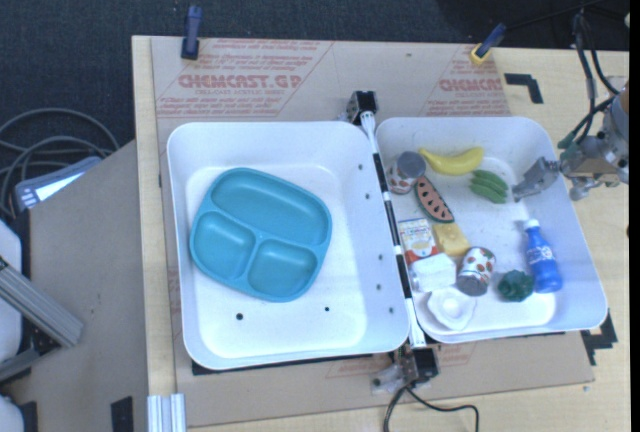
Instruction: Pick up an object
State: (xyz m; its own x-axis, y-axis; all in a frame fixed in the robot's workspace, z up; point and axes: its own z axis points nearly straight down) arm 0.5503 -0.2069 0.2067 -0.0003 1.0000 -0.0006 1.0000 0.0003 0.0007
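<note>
Lab: clamped bins (190, 145), loose cables (40, 135)

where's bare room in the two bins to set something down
Left bin: bare floor rings the blue plate, widest in front of it and in the right back corner. Right bin: crowded along its left side and front; a bare patch lies between the green pepper and blue bottle.

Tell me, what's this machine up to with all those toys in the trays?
A robot arm reaches in from the right, its gripper poised over the right bin, close to a green vegetable toy. It has nothing in its grasp yet. That bin also holds a banana, a blue bottle, a watermelon slice and small cans. The left bin holds a blue divided plate.
</note>
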